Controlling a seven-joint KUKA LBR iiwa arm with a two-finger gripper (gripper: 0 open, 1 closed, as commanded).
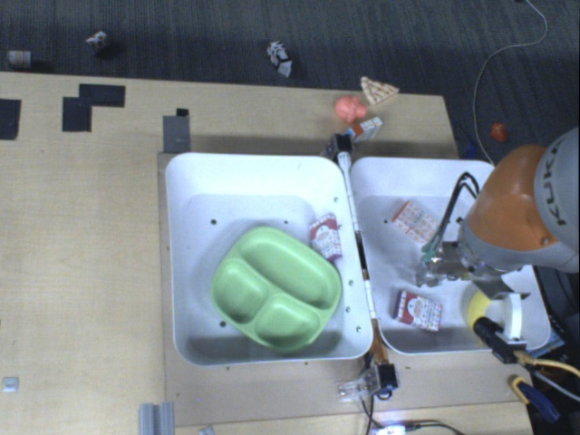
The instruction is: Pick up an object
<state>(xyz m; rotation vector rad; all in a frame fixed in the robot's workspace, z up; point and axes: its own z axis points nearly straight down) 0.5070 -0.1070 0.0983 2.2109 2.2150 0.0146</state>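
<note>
**Arm low in the right bin, grasp not yet shown**

The arm reaches into the right bin, and its gripper hangs near the bin floor; whether it is clenched or released I cannot tell. A red-and-white packet lies just at its 7 o'clock, another packet at its 11 o'clock, a yellow ball at 4 o'clock. This looks like the approach step; the next move calls for settling over one packet and closing. The left bin holds a green divided tray and a small packet. The tabletop is pale wood, with dark carpet beyond.
</note>
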